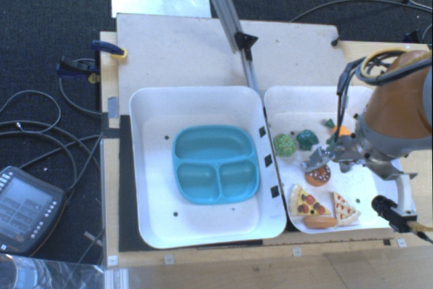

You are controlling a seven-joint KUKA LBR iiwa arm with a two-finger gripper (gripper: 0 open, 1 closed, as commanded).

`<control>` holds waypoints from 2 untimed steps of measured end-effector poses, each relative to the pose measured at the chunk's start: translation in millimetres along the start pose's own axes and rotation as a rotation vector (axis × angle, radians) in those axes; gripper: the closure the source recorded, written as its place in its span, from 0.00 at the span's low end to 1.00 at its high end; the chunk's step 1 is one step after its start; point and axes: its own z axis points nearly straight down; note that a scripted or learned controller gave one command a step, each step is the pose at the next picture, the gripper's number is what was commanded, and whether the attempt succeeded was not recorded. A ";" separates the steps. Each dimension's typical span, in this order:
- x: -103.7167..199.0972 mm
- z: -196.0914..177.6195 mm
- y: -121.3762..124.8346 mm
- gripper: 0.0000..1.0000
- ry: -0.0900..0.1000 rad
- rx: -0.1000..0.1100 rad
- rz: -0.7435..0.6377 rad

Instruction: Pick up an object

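Grey gripper [318, 160] hovers just above the toy donut [318, 176] — toy pizza slices [308, 202] nearby; jaw state we cannot tell.

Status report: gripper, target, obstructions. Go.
Gripper low in right bin, fingers unclear. Just above round brown toy, nothing seen held. Green toys and pizza slices crowd close. Blue tray alone in left bin.
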 end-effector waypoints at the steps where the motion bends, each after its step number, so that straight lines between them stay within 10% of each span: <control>1: -0.1 -0.2 0.2 0.00 0.000 -0.001 0.002; 2: -1.8 62.4 1.2 0.00 0.000 0.006 0.003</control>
